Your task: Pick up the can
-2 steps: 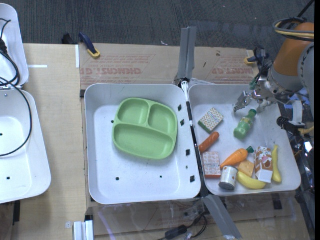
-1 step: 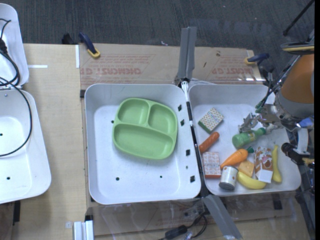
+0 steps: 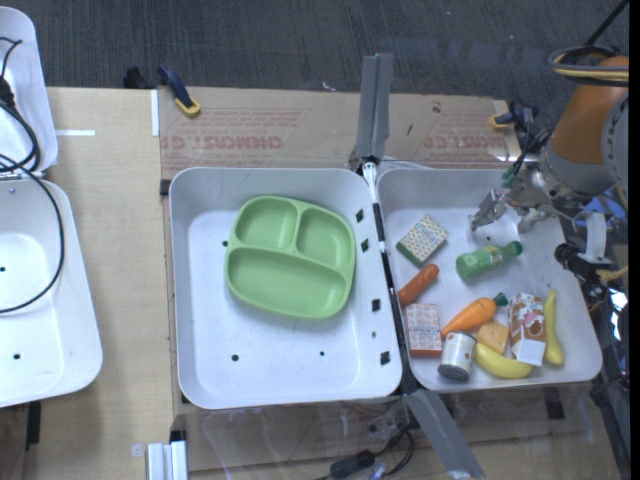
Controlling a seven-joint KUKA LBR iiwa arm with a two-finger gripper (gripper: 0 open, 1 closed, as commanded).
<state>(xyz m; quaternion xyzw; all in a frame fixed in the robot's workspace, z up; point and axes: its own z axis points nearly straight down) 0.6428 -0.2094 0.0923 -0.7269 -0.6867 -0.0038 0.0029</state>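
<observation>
The left white bin [image 3: 190,298] is holding one green divided plastic tray [image 3: 290,258]. The right white bin [image 3: 580,363] is holding one small silver metal can [image 3: 457,355] at its near edge, two bananas [image 3: 503,364], two carrots [image 3: 470,315] and one green bottle [image 3: 487,259]. The two-finger gripper [image 3: 490,213] is hovering above the bottle, fingers spread, pinching nothing.

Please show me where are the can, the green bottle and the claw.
can [image 3: 457,355], camera view, on its silver side.
green bottle [image 3: 483,260], camera view, mid-body.
claw [image 3: 490,211], camera view, midway between its fingertips.
</observation>
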